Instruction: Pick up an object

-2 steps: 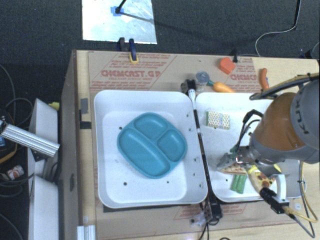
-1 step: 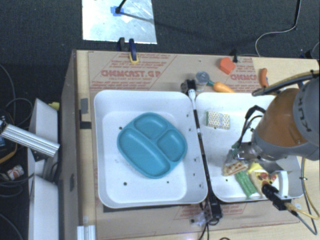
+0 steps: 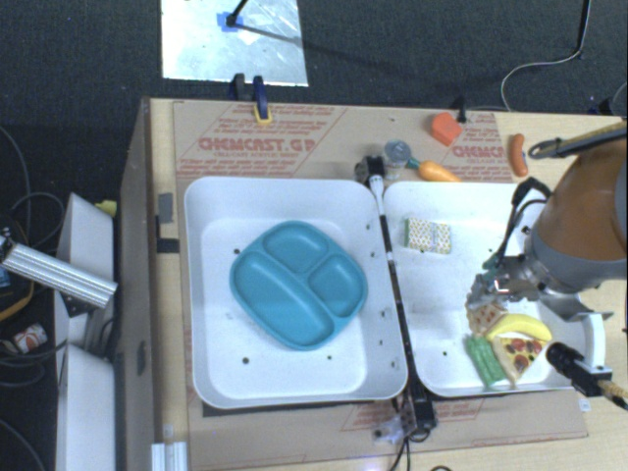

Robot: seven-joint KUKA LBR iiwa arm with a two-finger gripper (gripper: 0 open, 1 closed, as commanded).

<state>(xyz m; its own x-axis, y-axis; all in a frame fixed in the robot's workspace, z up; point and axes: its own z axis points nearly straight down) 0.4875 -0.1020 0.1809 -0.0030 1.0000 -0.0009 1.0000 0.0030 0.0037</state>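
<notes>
Two white bins sit side by side on the bench: the left bin (image 3: 211,263) holds a blue divided plate (image 3: 297,283), and the right bin (image 3: 442,371) holds the loose items open to picking. The arm (image 3: 579,224) reaches in from the right and its gripper (image 3: 494,287) is low over the near right part of the right bin. How far the pincer stands open cannot be told at this angle, and nothing can be made out in its hold. Directly below and touching or nearly touching the tip lies a small brown piece (image 3: 481,317); whether there is contact cannot be settled. Just beside that lie a banana (image 3: 520,326), a pizza slice (image 3: 517,351) and a green vegetable piece (image 3: 486,359), all crowded together in the near right corner. A small patterned packet (image 3: 429,235) lies well apart, toward the far side of the same bin. Outside the bins, on the board behind, rest a carrot (image 3: 435,172), an orange block (image 3: 445,129) and a sausage (image 3: 517,155). Judgement: the step in hand is the descent onto a target, most likely the brown piece, with no lift begun. The next move calls for a firm closure on one item alone, then a straight rise; the crowding of neighbours makes a slip or a double catch the likely fault.
</notes>
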